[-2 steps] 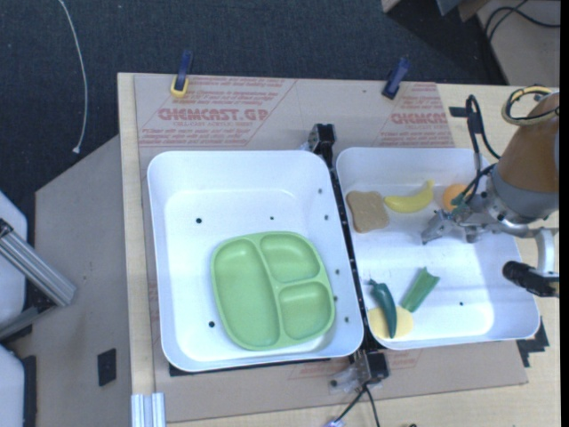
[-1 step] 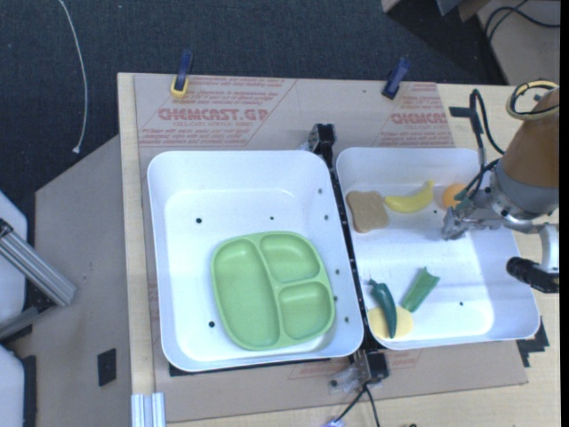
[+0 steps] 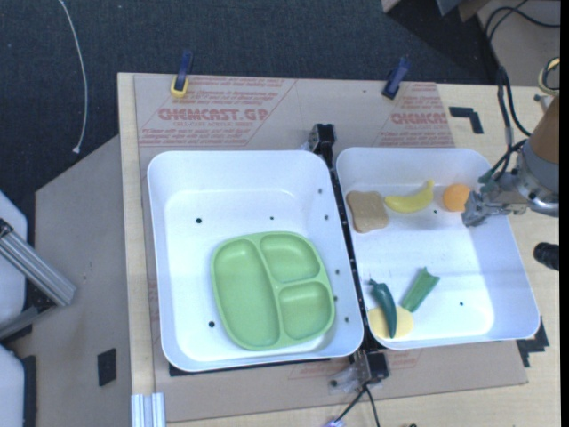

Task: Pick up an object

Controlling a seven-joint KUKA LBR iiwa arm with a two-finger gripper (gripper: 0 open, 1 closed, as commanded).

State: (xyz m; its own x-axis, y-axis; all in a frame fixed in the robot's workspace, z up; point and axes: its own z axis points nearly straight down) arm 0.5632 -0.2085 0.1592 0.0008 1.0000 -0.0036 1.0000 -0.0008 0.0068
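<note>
Cables (image 3: 356, 390) and a black clip sit at the near worktop (image 3: 142, 238) edge, between the two bins. Left bin (image 3: 169, 185) holds a green divided tray (image 3: 271, 287), three compartments, lying flat toward the near side. Right bin (image 3: 498, 274) holds five loose items: corn (image 3: 385, 314), yellow with dark green husk, near the front-left corner; green pepper (image 3: 420, 289) just beside it to the right, tilted, apparently touching or almost; tan bread slice (image 3: 366, 210) at the far-left side close to the divider; banana (image 3: 411, 199) just right of the bread, touching or nearly so; orange (image 3: 455, 197) just right of the banana tip. Arm (image 3: 544, 163) comes in from the right edge, wrist over the right bin's far-right rim. End effector (image 3: 476, 210) sits just right of and slightly nearer than the orange, low over the bin, close to the orange but contact unclear. Nothing visibly between its tips; whether they are apart or together, cannot tell at this size. Two blue clamps (image 3: 396, 78) on the far worktop edge, one with a yellow tip at left. White cable (image 3: 53, 43) on the dark carpet, far left.
</note>
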